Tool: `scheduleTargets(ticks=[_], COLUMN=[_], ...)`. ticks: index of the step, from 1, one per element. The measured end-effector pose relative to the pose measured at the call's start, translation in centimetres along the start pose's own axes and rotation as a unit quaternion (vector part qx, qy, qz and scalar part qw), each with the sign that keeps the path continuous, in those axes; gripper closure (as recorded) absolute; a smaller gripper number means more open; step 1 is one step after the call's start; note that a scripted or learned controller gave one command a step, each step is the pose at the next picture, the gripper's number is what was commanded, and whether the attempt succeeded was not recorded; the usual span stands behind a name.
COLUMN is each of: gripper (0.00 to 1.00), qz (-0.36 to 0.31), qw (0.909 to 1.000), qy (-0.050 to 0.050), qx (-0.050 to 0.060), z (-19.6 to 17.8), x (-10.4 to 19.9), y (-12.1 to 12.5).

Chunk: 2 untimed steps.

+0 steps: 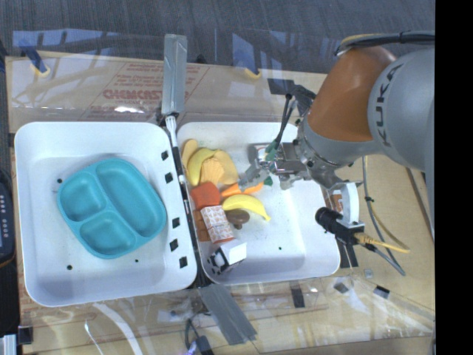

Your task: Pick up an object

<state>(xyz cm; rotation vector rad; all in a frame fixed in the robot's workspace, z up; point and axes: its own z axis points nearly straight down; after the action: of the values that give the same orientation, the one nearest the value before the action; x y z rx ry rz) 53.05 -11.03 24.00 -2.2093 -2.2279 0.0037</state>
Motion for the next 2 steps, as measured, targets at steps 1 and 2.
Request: scheduleTargets(ticks=[1,2], gripper=[0.00,0.00], qz=[0.000,0.034], qw=[1.0000,0.9994], qy=[0.000,0.000], qx=[0.000,0.004], z=[0.0,8.3], x=[0.0,-1.2], y=[0.0,3.3])
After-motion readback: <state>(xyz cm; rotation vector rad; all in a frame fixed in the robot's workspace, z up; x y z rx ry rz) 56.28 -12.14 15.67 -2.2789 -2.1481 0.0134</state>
